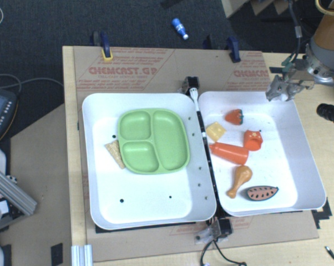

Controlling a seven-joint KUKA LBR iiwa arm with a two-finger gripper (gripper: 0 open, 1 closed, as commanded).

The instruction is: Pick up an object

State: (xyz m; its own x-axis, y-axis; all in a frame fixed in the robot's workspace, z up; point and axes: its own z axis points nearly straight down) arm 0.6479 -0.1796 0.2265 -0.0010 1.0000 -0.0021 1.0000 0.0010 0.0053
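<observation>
Six toy foods are lying in the right bin, right of frame, the carrot central; the gripper is hovering at its upper-right rim, grip unreadable.

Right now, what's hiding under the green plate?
A tan cracker pokes out from under the green plate on its left side. How far the cracker goes underneath is covered, and so is anything else down there.
</observation>
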